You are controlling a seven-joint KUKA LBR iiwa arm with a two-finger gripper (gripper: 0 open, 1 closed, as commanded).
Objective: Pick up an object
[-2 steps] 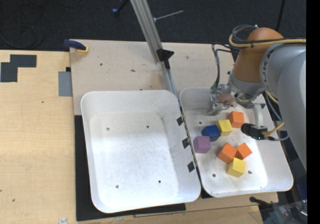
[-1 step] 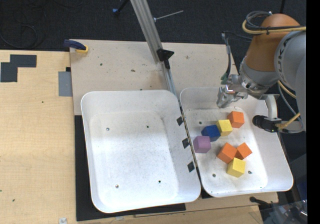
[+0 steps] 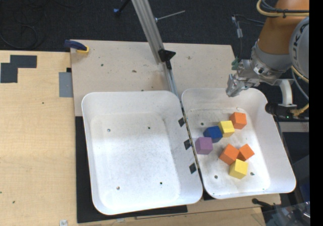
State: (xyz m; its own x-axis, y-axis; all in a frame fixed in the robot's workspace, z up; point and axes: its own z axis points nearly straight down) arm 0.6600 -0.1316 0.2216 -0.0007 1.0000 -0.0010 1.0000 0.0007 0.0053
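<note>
The left bin (image 3: 132, 154) has a wide bare floor with lots of room to reach in. In the right bin (image 3: 262, 179), seven blocks (image 3: 229, 144) crowd the middle, leaving bare floor near the top and bottom. A slanted metal bar (image 3: 151, 31) stands in the upper middle of the frame, above the gap between the bins.

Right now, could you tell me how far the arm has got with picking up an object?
Nothing looks picked yet. The pincer hangs over the far rim of the right white bin, apart from the blocks. All seven foam cubes lie in that bin, among them the blue cube and purple cube. Descending, gripping and lifting remain.
</note>
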